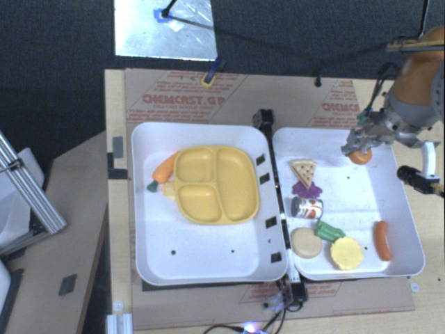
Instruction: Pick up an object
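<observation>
Yellow lemon [346,253] hugs the right bin's [407,207] near rim; tool [359,147] grips an orange piece [361,156] over bare floor

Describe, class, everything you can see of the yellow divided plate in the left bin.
The yellow divided plate is a rounded-square tray that looks like plastic, with three compartments. It lies flat in the left bin, slightly turned. A toy carrot sits against its left edge, and a pale piece peeks out there.

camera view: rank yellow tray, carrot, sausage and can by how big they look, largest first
1. yellow tray, by far the largest
2. carrot
3. sausage, a little smaller than the carrot
4. can, close to the sausage, so this order is unsure
</observation>
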You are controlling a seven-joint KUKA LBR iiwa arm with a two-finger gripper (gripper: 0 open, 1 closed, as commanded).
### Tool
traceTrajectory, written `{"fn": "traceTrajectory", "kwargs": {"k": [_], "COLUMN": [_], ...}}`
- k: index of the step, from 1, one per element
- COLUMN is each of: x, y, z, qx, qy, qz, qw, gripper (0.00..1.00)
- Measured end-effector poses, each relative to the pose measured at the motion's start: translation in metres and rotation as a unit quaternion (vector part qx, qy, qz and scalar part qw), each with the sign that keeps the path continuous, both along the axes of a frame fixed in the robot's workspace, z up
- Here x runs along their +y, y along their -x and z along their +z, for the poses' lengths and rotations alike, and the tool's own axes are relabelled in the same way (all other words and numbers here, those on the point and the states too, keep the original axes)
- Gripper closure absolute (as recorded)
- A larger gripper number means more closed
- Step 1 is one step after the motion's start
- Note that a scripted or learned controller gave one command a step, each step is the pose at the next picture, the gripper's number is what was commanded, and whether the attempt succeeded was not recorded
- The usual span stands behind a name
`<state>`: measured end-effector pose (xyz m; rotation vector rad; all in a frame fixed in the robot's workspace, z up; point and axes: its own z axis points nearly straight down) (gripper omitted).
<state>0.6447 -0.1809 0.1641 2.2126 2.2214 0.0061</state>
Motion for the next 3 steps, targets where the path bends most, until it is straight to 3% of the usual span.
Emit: {"fn": "traceTrajectory", "kwargs": {"k": [1, 2, 3], "x": [0.0, 0.05, 0.108], "y": [-0.002, -0.002, -0.026], "z": [0.055, 0.057, 0.055], "qx": [0.0, 0.002, 0.002], "qy": [0.0002, -0.0016, -0.0018], "qz": [0.001, 0.003, 0.003], "qw": [1.0, 1.0, 1.0], "gripper": [1.0, 1.0, 1.0]}}
